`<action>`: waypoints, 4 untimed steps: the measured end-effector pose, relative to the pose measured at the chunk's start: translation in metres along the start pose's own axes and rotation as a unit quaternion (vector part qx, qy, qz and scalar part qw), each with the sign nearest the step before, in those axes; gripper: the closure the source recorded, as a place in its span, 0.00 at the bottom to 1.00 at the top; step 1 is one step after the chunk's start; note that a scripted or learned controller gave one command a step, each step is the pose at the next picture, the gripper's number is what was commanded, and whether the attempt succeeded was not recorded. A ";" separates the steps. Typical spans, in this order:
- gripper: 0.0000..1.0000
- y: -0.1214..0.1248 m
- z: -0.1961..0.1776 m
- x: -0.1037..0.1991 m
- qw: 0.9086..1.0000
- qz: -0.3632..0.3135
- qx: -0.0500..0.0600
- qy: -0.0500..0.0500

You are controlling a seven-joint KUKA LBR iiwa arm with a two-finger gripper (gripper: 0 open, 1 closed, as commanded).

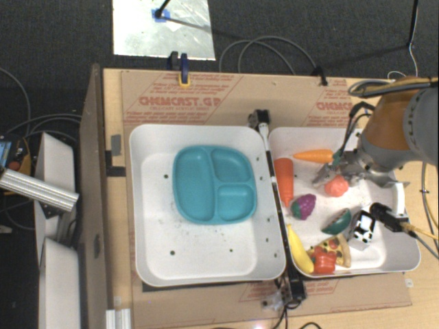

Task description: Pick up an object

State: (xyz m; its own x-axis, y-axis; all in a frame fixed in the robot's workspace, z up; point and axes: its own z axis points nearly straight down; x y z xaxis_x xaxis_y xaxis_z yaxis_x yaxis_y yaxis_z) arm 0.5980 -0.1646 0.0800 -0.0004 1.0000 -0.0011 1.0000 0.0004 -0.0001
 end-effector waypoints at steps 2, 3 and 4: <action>0.00 -0.022 -0.005 0.025 1.000 -0.001 0.000 0.001; 1.00 -0.018 -0.018 0.022 1.000 -0.001 -0.004 -0.001; 0.00 -0.018 -0.017 0.022 1.000 -0.001 -0.004 -0.001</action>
State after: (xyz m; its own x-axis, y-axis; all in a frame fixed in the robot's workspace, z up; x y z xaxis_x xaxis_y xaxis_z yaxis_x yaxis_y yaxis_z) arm 0.5801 -0.1427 0.0969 -0.0015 1.0000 -0.0027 1.0000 0.0015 0.0076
